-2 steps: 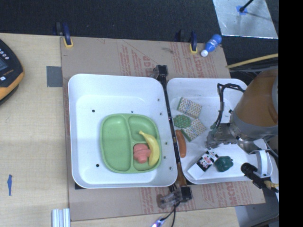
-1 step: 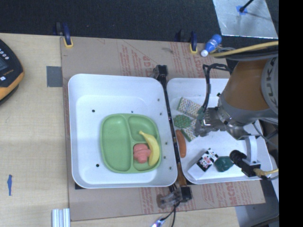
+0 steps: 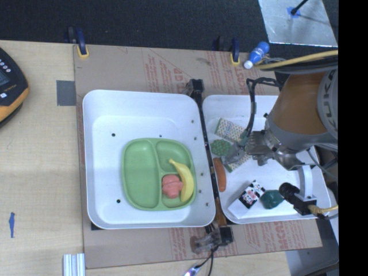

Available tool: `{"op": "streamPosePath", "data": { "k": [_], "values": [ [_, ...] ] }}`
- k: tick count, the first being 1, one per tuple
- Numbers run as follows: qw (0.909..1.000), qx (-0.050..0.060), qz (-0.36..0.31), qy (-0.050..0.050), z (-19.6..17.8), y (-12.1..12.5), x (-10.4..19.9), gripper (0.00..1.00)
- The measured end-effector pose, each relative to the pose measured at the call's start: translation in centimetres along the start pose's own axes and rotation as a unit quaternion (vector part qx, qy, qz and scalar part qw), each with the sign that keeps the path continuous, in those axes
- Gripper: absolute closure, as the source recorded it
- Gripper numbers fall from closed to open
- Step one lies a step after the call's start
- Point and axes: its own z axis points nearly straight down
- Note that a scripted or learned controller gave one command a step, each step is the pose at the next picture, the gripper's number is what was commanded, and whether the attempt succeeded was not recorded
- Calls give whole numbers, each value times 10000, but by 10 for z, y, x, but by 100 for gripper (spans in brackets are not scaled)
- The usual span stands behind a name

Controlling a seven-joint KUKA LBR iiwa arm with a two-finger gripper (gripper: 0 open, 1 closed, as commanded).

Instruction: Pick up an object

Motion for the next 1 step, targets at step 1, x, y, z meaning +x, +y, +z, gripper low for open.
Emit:
{"op": "streamPosePath", "data": {
  "k": [1],
  "values": [
    [10000,0,14,-5,82,47,-86,0]
  ]
}}
